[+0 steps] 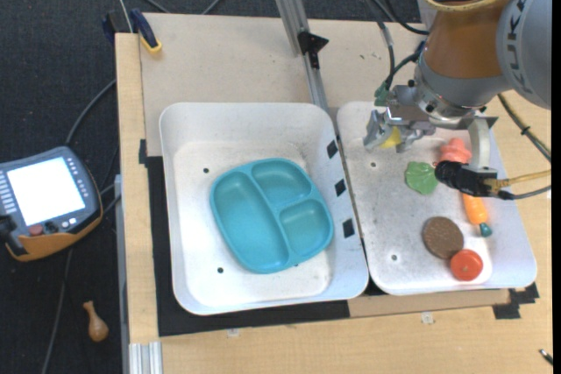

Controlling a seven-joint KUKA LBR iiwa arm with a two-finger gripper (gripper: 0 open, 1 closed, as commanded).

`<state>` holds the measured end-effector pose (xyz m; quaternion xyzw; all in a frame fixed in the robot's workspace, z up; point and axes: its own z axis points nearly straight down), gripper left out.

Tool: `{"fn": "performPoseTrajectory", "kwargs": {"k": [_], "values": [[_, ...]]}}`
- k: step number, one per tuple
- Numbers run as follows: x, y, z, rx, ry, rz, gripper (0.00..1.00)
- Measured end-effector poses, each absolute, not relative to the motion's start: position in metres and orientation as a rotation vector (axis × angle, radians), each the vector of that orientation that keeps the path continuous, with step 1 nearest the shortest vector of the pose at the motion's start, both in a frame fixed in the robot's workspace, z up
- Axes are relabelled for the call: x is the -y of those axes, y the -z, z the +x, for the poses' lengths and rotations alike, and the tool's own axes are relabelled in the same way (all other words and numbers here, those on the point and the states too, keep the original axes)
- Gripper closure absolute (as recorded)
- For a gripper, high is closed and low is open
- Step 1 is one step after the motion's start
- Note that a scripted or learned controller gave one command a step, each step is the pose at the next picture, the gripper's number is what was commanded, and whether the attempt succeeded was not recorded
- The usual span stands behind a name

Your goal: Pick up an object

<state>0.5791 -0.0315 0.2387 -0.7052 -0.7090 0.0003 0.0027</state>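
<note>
My gripper (392, 131) hangs low over the far left part of the right bin (386, 263). A small yellow object (392, 135) peeks out at the gripper, mostly hidden by it. Whether it is held or lying in the bin is unclear. Just right of the gripper lie a green piece (422, 178) and a pink piece (454, 153). Nearer the front are an orange carrot (475, 209), a brown disc (443, 235) and a red-orange ball (466, 264).
The left bin (188, 188) holds a teal divided plate (272, 213). A slanted metal pole (294, 9) rises behind the bins. A black connector with a yellow cable (469, 179) hangs over the right bin's right side. A tablet (44, 197) lies on the floor at left.
</note>
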Motion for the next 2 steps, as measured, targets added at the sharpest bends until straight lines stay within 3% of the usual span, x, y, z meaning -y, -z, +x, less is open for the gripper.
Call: {"fn": "performPoseTrajectory", "kwargs": {"k": [2], "values": [[-0.07,-0.233,0.532,2.226,0.0,-2.21,1.0]]}}
